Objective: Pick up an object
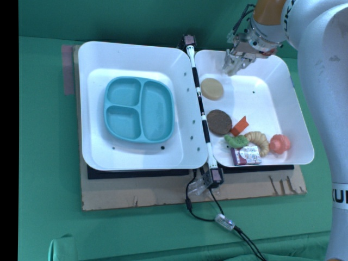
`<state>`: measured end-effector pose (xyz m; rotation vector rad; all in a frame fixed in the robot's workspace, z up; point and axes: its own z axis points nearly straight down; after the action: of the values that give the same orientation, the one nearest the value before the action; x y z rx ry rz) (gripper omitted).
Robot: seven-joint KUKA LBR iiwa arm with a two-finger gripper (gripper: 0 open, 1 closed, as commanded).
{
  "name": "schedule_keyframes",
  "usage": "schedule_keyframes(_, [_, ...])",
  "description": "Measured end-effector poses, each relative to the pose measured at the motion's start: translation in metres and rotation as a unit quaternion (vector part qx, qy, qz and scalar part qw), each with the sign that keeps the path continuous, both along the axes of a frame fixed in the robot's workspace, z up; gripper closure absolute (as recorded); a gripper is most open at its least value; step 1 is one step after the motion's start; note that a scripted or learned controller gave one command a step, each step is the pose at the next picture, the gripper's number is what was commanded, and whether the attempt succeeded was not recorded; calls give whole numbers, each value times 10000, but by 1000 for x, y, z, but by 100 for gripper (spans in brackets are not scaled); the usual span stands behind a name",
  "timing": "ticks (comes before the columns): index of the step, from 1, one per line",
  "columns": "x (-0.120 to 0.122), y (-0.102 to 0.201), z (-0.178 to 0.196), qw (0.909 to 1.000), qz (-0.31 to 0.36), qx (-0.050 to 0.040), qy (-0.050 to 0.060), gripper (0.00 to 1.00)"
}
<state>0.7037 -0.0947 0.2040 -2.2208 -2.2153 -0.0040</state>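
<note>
My gripper point(232, 67) hangs over the back of the right bin point(272, 83), its fingers pointing down with nothing between them. Just in front and left of it lies a tan round cookie point(212, 88). Further forward sits a dark brown round patty point(219, 122). Near the bin's front are an orange-red wedge point(240, 126), a green leafy piece point(236, 141), a croissant point(259, 141), a small packet point(246, 155) and a pink-orange lump point(280, 143).
The left bin point(136, 58) holds a teal divided plate point(140, 109). A black-and-white strip point(199, 99) runs between the bins. Cables point(215, 211) trail off the front of the cardboard base. The arm point(321, 64) fills the right side.
</note>
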Motion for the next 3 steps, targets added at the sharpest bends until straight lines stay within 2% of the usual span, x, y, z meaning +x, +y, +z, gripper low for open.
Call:
schedule_keyframes(1, [0,-2,0,10000,-4,-16,1,0])
schedule_keyframes(3, [-2,-2,-15,10000,3,-36,24,0])
